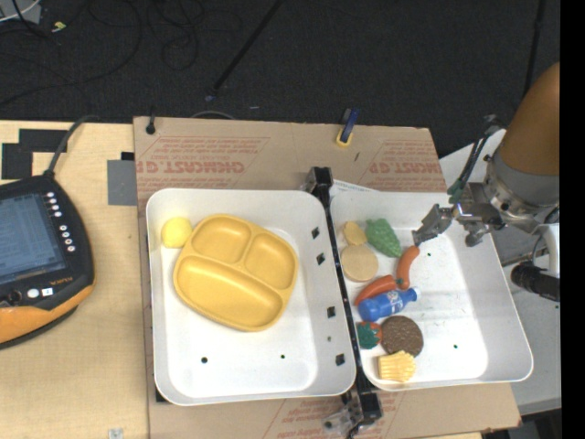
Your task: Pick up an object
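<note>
The arm [535,135] enters from the right edge, its orange band high and its grey wrist angled down and leftward over the right bin [475,337]. The claw [437,223] hangs above the upper middle of that bin, its fingers pointing left and slightly down. Whether the fingers are spread or closed cannot be told at this angle; nothing shows between them. Just below and left of the claw lies an orange sausage [408,263], long axis steeply slanted, upper end toward the claw, lower end toward the bin's centre; contact between the two cannot be judged. A second, red sausage [375,289] lies below it, slanted from lower left to upper right. Beside that sits a blue bottle [386,304], long axis nearly level, cap end toward the right. Further items in the right bin: a green leaf-shaped piece [384,238], two pale round biscuits [358,262], a dark brown round patty [401,335], and a yellow ridged chip [396,367]. The left bin [238,373] holds a yellow divided plate [236,271] and a small yellow ball [175,232] at its upper left. Both bins rest on cardboard on the table [64,364].
</note>
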### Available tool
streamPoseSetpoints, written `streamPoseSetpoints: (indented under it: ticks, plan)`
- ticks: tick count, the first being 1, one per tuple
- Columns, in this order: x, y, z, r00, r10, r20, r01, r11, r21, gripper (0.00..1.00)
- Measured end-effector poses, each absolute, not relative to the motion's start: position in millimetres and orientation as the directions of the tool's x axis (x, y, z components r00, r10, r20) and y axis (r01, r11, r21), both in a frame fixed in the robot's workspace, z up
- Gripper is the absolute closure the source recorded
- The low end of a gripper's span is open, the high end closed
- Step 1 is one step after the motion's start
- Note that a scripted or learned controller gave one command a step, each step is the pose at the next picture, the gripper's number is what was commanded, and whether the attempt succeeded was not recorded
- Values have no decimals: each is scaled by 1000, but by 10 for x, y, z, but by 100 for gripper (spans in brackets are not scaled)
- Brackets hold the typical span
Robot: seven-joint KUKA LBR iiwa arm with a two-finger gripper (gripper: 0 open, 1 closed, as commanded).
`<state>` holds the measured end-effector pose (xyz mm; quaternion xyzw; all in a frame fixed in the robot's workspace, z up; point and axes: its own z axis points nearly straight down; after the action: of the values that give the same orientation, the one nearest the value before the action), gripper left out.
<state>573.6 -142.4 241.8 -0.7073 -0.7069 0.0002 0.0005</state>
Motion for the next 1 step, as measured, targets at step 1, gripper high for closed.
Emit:
streamPoseSetpoints:
  ticks: [1]
  plan:
    - [5735, -1433, 2516, 2, 1000, 1, 1000, -2, -1, 100]
